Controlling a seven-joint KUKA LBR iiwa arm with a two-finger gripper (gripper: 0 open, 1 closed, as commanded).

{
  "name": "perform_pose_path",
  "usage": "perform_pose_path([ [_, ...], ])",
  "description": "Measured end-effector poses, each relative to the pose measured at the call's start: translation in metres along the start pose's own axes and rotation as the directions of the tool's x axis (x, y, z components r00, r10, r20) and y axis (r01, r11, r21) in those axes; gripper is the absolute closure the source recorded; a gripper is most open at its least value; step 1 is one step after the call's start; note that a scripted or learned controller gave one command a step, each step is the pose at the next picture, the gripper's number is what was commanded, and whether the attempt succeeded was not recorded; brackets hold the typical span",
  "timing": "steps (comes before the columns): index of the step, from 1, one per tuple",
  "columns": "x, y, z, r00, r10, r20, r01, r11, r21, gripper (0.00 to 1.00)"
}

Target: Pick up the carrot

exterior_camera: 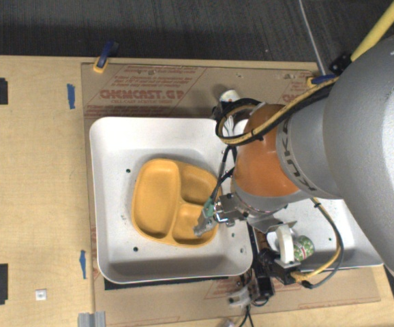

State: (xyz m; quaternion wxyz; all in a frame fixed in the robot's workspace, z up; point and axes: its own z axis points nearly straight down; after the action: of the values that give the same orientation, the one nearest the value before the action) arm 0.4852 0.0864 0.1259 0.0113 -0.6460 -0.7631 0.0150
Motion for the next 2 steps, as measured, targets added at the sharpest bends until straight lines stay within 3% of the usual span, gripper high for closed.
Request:
perform_pose_path([
  [1,-0.001,-0.001,0.000,1.000,-0.023,0.000,0.023,1.000,0.002,0.00],
  [2,-0.014,-0.004,-0.009,1.000,-0.005,0.020,0.005,1.000,0.006,1.00],
])
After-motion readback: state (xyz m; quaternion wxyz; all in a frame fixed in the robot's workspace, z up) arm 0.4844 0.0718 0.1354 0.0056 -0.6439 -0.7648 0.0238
